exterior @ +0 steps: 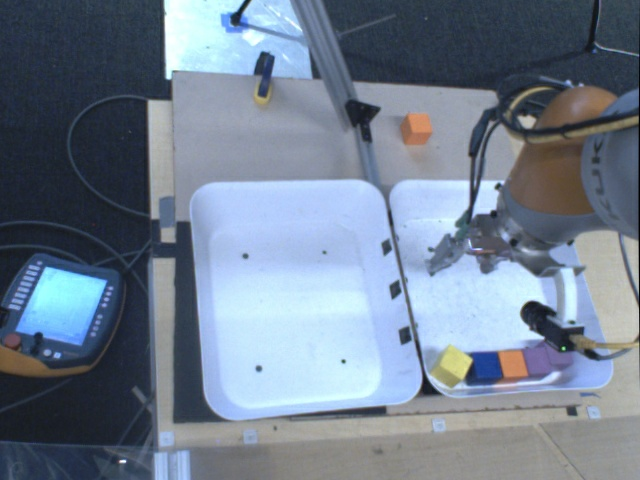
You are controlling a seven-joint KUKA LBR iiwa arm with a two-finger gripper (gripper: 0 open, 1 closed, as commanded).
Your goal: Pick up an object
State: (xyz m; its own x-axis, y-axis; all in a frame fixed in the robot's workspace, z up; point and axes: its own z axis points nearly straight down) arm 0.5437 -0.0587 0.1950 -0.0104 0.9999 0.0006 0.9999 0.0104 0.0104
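Four small blocks lie in a row along the near edge of the right bin (430,203): yellow (452,365), blue (487,367), orange (513,364) and purple (543,360). My gripper (445,255) hangs over the middle-left of that bin, pointing left toward the divider, well back from the row of blocks. Nothing shows at its tip. The grey arm with its orange band (560,158) covers the bin's right part.
The left bin (290,198) sits beside the right one. An orange cube (417,128) rests on the bench behind the right bin. A grey pole (330,58) slants down to the bins' far edge. A teach pendant (55,313) lies at the far left.
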